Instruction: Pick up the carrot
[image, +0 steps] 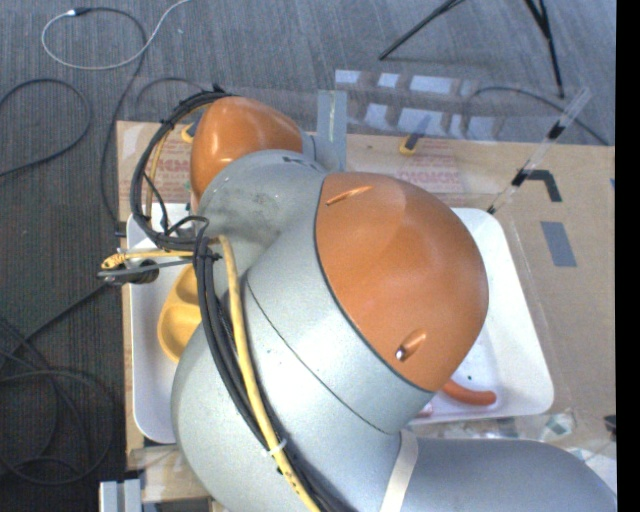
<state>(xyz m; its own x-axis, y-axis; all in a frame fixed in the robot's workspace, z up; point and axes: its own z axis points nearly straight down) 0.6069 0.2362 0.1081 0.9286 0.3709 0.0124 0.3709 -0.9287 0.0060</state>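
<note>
The grey and orange arm (340, 330) covers most of the camera view and hides much of both bins. An orange carrot (470, 393) lies in the right bin (520, 300) near its front edge, partly tucked under the arm. The gripper itself is hidden behind the arm's body.
A yellow object (180, 315) lies in the left bin (145, 400), half covered by the arm. Black and yellow cables (215, 300) run along the arm. Cardboard (580, 250) surrounds the bins, and dark carpet with loose cables lies beyond.
</note>
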